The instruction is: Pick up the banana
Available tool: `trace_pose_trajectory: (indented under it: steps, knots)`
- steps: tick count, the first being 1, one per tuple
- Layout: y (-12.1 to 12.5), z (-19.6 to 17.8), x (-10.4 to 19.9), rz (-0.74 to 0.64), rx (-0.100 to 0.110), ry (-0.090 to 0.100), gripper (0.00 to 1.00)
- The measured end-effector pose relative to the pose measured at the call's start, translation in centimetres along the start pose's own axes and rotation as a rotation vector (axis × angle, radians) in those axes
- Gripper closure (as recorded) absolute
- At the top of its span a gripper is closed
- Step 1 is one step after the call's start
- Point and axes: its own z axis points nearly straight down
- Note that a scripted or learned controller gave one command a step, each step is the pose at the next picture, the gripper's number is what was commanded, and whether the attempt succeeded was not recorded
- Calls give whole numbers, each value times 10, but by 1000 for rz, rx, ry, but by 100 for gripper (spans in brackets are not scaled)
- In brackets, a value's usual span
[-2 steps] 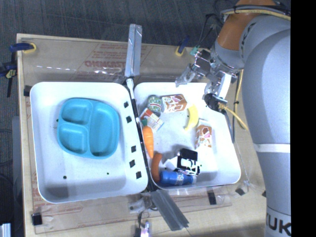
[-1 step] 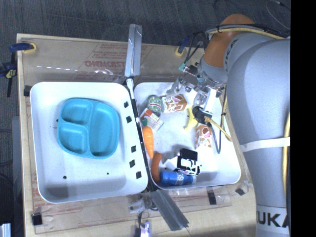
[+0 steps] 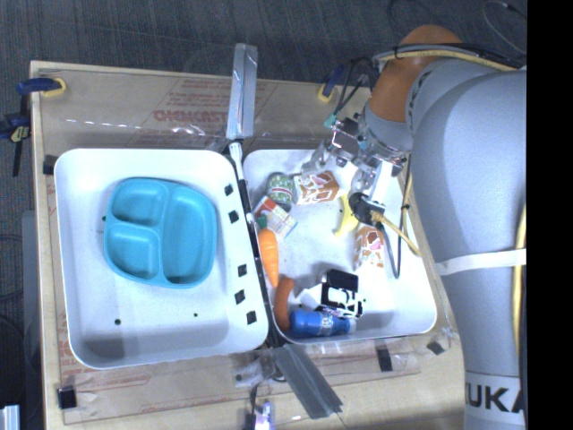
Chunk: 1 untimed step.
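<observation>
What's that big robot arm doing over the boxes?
It's trying to get the banana. The arm's gripper hangs over the far end of the right bin, which also holds a carrot and some snack packs. The banana looks like it's lying in the bin, close to the gripper and not picked up yet. The left bin has a blue plate in it.

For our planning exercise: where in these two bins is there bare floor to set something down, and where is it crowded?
Left bin: bare floor all around the blue plate, widest along the near wall. Right bin: crowded; one small gap between carrot and banana.
</observation>
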Motion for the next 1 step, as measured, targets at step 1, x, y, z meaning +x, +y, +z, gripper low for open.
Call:
trace_pose_trajectory:
  steps: [1]
  knots:
    - [-27,36,-18,26,-29,13,0]
